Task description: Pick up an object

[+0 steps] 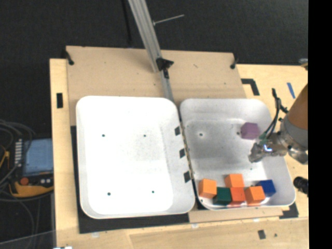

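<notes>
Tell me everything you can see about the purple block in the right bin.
The purple block is small, cube-like and pale violet, with a matte look like foam or painted wood. It sits flat on the floor of the right bin, in its upper right part, apart from the coloured blocks along the lower edge. The gripper is just below it; contact cannot be judged.
</notes>
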`<state>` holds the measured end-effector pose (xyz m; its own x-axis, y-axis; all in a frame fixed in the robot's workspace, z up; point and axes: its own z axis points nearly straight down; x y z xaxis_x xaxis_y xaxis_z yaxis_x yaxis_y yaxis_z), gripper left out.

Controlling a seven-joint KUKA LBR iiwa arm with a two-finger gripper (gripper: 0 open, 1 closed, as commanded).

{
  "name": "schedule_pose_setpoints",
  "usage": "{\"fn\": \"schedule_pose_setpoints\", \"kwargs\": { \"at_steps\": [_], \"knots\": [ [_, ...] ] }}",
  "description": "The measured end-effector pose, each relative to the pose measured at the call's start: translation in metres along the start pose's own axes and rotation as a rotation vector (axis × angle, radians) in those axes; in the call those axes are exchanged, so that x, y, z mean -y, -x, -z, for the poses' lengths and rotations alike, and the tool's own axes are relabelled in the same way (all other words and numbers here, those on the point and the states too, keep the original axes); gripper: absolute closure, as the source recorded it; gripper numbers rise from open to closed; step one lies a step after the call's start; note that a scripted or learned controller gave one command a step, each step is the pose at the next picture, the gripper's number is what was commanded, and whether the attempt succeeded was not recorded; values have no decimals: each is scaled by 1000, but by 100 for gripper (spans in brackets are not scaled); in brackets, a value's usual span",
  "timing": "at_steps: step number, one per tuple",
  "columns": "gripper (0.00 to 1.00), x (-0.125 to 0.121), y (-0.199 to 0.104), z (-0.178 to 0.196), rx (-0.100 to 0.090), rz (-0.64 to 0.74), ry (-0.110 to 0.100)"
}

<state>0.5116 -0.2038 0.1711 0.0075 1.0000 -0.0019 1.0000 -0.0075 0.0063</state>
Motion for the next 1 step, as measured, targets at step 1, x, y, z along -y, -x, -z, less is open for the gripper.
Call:
{"fn": "schedule_pose_setpoints", "kwargs": {
  "at_steps": [1],
  "knots": [
    [100,-2,1,41,0,14,0]
  ]
}}
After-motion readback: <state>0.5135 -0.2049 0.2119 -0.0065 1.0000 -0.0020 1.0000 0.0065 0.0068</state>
